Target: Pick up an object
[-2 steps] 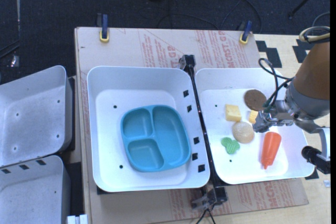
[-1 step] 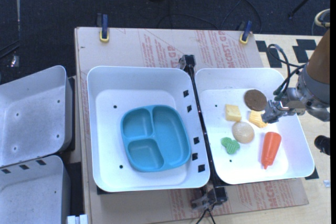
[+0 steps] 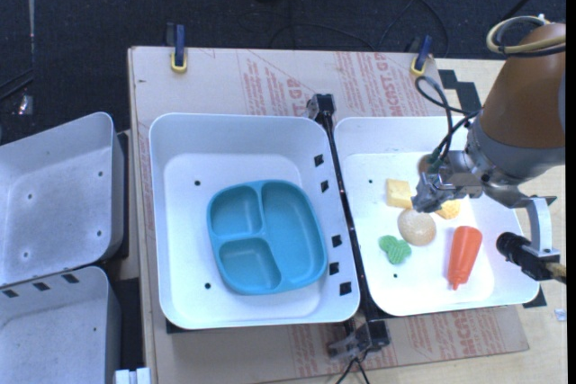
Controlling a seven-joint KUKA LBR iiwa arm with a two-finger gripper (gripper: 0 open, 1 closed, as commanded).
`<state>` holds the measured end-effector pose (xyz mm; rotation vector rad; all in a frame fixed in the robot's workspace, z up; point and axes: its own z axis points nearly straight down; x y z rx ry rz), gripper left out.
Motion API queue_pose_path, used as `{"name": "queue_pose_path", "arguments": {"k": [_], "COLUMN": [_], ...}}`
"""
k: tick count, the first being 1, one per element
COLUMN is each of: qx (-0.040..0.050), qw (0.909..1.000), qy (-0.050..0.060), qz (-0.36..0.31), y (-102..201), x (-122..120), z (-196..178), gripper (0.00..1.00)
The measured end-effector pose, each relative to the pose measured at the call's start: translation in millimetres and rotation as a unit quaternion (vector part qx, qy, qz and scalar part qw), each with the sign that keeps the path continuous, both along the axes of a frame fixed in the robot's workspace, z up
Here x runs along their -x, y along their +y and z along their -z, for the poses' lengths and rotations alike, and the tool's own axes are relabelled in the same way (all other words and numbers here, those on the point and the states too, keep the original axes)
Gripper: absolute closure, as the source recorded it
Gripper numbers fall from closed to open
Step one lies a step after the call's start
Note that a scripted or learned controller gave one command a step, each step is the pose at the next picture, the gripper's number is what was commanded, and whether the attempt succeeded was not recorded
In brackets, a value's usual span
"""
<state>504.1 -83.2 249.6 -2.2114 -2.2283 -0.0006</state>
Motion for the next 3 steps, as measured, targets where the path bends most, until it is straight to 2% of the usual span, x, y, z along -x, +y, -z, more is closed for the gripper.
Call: {"name": "queue_pose_path", "arguments": {"k": [2, 3], "qx": [0.0, 0.0002], "qw": [1.0, 1.0], "qy": [0.001, -0.001], "qz": [0.0, 0.0], "y": [104.0, 150.1], "x": [0.3, 3.8], "z": [26.1, 19.5], "gripper": [1.0, 1.0]}}
